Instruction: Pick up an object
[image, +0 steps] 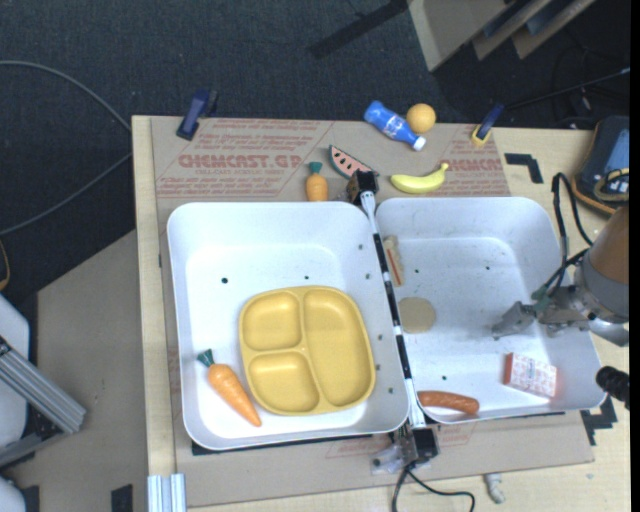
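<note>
Over the right bin (470, 225), near its right wall, the pincer (515, 320) hangs low w/ the grey arm (605, 275) coming in from the worktop's right edge; dark fingers point left, nothing seen between them, and whether they're apart or together I can't tell at this res. Just below the pincer, toward the bin's front right corner, lies a small red-and-white packet (529, 372), flat, apart from the fingers. Sausage (448, 403) sits along the front wall of the same bin, a round tan disc (417, 316) near its left wall, and a thin brown stick (393, 262) further back along that wall. Left bin (200, 240) carries a yellow divided plate (305, 350) w/ 3 compartments, and a carrot (230, 390) just beside the plate at the front left corner. Along the worktop's back edge, outside the bins: banana (420, 179), blue bottle (393, 124) touching an orange ball (422, 117), watermelon slice (344, 160), a small carrot-like toy (317, 186), plus blue clips at both back corners.
</note>
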